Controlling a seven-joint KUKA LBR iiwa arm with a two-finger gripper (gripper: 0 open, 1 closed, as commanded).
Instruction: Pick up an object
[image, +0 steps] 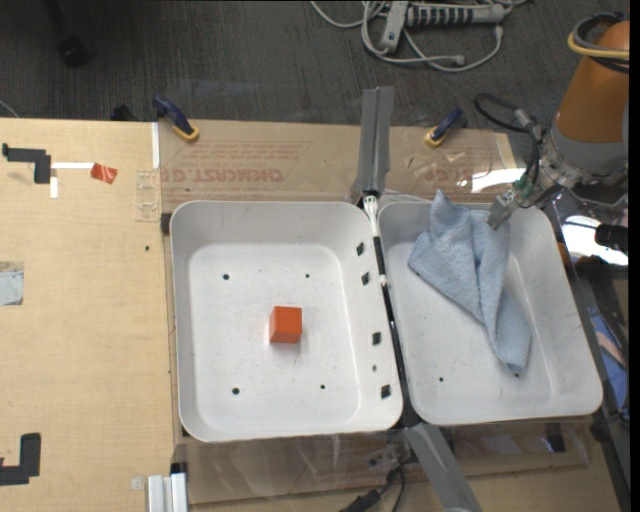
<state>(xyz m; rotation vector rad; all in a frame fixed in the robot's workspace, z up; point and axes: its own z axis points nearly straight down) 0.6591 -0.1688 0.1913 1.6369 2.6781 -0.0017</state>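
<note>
Camera view: two white bins side by side on bench. Left bin (200, 400) holds orange cube (286, 325), near middle of floor, slightly toward near wall. Right bin (440, 400) holds crumpled blue-grey cloth (475, 270), draped from far wall toward bin's right side. Arm (592, 95) enters above right bin's far right corner. Claw (505, 210) sits at cloth's upper edge, pinching raised tip of cloth between pressed-together fingers.

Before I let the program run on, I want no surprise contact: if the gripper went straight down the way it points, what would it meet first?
Most likely the blue cloth: the gripper sits at its upper edge in the right bin. Depth is unclear from this slant, so it may touch it already.
</note>
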